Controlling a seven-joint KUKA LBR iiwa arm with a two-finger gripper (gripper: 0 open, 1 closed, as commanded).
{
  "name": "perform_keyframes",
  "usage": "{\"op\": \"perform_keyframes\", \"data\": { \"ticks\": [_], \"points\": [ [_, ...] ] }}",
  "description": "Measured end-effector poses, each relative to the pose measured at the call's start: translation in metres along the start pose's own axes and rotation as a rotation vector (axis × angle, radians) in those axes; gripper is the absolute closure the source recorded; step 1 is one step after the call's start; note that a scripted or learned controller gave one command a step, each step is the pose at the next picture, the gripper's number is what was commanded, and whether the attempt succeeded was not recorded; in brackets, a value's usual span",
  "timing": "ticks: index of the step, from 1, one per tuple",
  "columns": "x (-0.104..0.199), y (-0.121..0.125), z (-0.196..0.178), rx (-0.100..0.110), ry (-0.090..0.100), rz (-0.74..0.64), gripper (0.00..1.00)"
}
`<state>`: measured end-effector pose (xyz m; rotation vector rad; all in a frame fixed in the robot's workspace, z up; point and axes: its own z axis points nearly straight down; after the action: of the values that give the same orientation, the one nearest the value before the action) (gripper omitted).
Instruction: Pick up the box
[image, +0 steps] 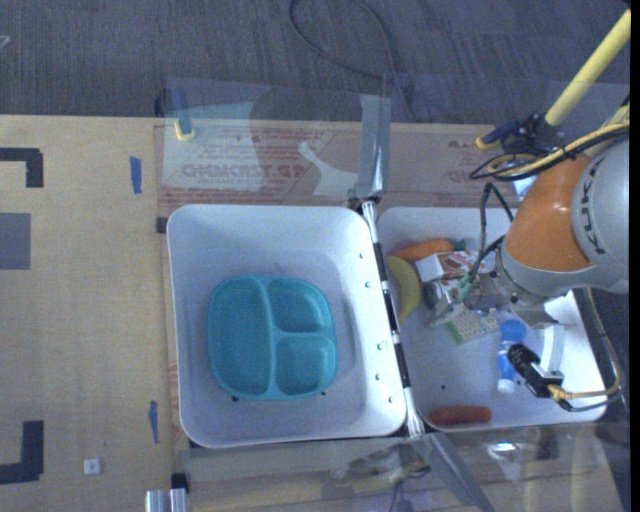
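A wooden bench (80, 330) carries two white bins. The left bin (190, 240) holds a teal divided plate (272, 337). In the right bin (440, 385), the gripper (468, 298) hangs low over the clutter, just beside the small white-and-red box (440, 266), which lies between a carrot (425, 249) and a banana (405, 285); the gripper's opening cannot be told.

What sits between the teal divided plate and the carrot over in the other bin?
In the camera view, between the teal plate and the carrot lie bare floor of the left bin, the two bins' adjoining rims, and the banana.
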<state>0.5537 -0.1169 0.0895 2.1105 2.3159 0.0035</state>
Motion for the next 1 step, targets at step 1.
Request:
{"op": "perform_keyframes", "data": {
  "ticks": [1],
  "points": [
    [0.0031, 0.0041, -0.0123, -0.010, 0.004, -0.003, 1.00]
  ]
}}
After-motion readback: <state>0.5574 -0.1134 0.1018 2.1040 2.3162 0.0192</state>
